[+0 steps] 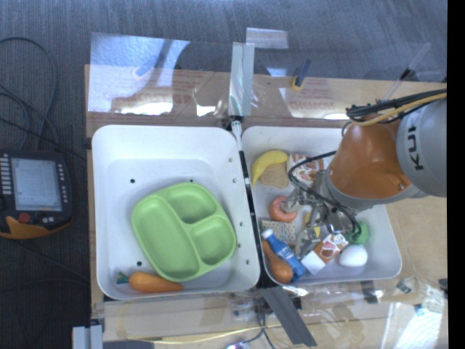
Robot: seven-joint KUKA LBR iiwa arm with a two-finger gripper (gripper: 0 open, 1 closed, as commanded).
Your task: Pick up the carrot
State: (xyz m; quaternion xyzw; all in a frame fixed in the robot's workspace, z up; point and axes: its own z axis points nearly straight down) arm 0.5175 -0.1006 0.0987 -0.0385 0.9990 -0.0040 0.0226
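The carrot (pixel 151 283), orange with a small green top, lies flat in the front left corner of the left bin (pixel 116 151), just below the green plate. My gripper (pixel 309 222) hangs over the middle of the right bin (pixel 389 257), among a heap of toy food and far to the right of the carrot. The orange band (pixel 369 162) and grey wrist above it hide part of that bin.
A green divided plate (pixel 184 229) fills the middle of the left bin. The right bin holds a banana (pixel 267 163), a pink ring (pixel 282 209), a blue bottle (pixel 278 246), an orange oblong piece (pixel 280 267), a white egg (pixel 353 256) and small packets. A teach pendant (pixel 33 191) lies off the bench at left.
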